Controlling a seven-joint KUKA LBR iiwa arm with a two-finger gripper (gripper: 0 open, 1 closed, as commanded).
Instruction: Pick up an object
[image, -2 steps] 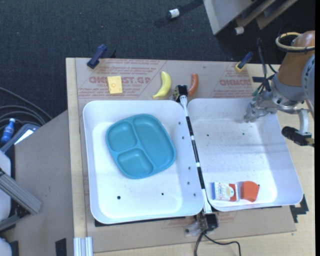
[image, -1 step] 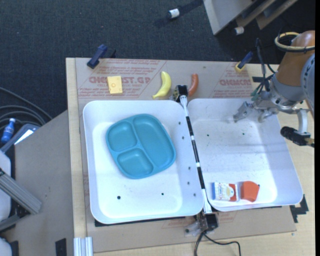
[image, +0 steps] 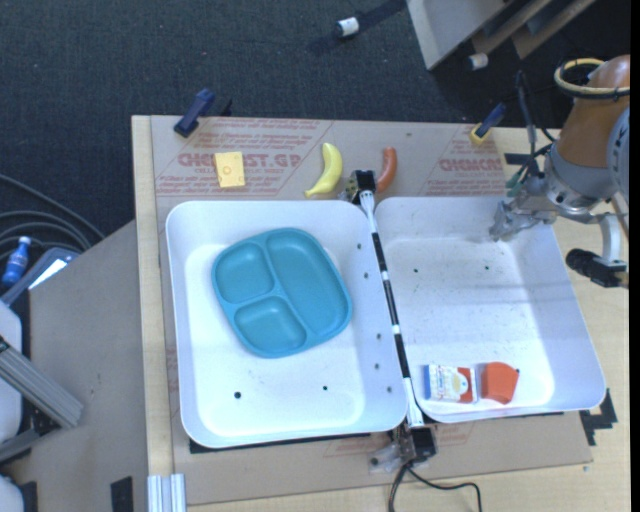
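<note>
A small white carton with an orange-red end (image: 470, 384) lies flat near the front edge of the right bin (image: 560, 330). A blue divided plate (image: 281, 290) rests in the left bin (image: 200, 380). My gripper (image: 505, 221) hangs over the far right part of the right bin, well away from the carton. Its fingers look small and dark, with nothing visible between them.
Behind the bins, on the cardboard, lie a yellow banana (image: 326, 171), an orange-red sausage-shaped toy (image: 386, 170) and a yellow square tag (image: 229, 171). A blue clamp (image: 195, 112) sits at the far left corner. Cables run along the divider between the bins.
</note>
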